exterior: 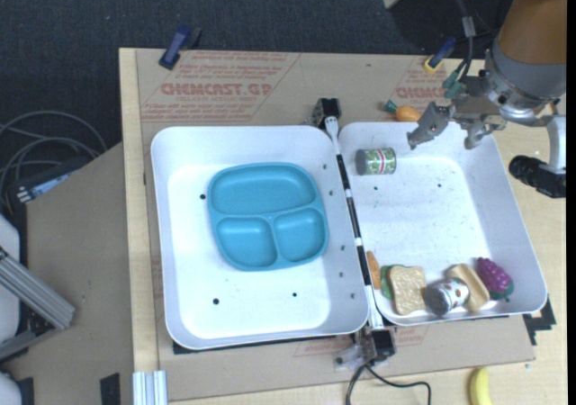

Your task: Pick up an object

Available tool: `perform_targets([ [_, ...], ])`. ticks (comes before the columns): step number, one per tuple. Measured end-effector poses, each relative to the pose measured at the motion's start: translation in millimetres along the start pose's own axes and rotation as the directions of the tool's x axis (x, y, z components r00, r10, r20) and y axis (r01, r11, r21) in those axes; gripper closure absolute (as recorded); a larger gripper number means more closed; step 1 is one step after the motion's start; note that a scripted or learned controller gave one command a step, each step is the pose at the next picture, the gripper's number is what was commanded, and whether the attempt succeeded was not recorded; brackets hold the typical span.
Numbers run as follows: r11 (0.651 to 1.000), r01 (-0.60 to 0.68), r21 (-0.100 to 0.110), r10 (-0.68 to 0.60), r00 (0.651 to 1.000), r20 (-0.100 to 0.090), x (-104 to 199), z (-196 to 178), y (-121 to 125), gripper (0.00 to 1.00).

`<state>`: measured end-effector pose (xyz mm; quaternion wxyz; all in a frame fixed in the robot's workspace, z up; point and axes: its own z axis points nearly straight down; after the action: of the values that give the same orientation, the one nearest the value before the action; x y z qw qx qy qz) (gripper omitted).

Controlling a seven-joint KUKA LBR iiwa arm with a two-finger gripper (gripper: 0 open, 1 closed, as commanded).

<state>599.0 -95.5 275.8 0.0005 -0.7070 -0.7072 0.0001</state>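
A small green-labelled can (375,161) lies on its side near the back left corner of the right bin (450,205). Along that bin's front edge sit a toast sandwich (405,288), a small can with a red label (446,295), a bread piece (469,284) and purple grapes (494,276). My gripper (447,129) hangs open above the right bin's back edge, its two fingers spread wide, nothing between them. It is up and to the right of the green can.
The left bin (180,286) holds a blue divided plate (268,215). A thin orange stick (372,267) lies by the divider. An orange toy (407,112) rests on the bench behind the right bin. A banana tip (480,387) shows at the bench's front edge.
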Motion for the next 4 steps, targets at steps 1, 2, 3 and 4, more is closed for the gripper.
perform_targets([
  [1, 1.0, 0.001, 0.003, -0.001, 1.0, 0.0, 12.7, 79.7, 49.1, 0.0],
  [2, 1.0, -0.001, 0.002, 0.001, 1.0, 0.0, 0.8, 137.6, 62.1, 0.0],
  [3, 1.0, -0.001, -0.003, 0.001, 1.0, 0.001, -17.1, 150.0, 68.0, 0.0],
  [4, 1.0, -0.001, -0.017, 0.001, 1.0, 0.004, -6.6, 166.0, 63.0, 0.0],
])
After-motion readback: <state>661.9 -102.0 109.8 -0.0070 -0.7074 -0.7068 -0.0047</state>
